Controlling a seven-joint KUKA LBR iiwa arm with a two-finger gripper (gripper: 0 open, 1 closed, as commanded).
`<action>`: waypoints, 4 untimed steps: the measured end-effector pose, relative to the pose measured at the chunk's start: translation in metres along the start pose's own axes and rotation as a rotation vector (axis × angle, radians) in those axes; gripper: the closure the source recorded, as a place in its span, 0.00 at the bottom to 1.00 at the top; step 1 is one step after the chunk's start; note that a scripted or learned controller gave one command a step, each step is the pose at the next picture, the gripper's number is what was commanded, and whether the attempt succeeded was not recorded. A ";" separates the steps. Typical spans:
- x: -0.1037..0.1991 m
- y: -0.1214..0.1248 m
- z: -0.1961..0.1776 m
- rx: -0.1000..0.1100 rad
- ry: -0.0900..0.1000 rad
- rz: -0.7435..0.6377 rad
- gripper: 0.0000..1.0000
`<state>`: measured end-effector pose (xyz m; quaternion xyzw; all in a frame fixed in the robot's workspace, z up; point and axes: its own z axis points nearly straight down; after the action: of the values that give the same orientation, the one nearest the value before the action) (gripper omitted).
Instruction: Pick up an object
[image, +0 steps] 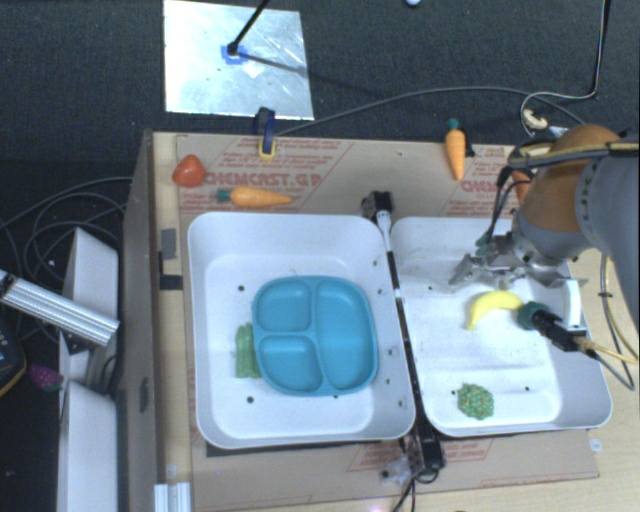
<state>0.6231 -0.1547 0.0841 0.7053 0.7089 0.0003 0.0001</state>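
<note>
The tool (478, 268) hung low over the right bin (440, 330), metal fingers apparently spread and holding nothing, just beside the yellow banana (492, 306), so the approach seemed underway, and it next needed to centre over the fruit and close.

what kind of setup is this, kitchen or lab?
Likely a robot lab test bench, not a kitchen. Two shallow white bins sit clamped side by side on a cardboard-covered board, holding toy food such as a banana and a blue divided plate; loose cables trail over the dark floor.
</note>
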 end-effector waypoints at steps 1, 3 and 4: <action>0.011 -0.047 0.000 0.000 -0.001 0.004 0.00; 0.011 -0.046 -0.011 -0.002 -0.001 0.002 0.00; 0.016 -0.078 0.000 0.001 0.000 0.004 0.00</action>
<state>0.5447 -0.1390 0.0838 0.7067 0.7075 -0.0002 -0.0001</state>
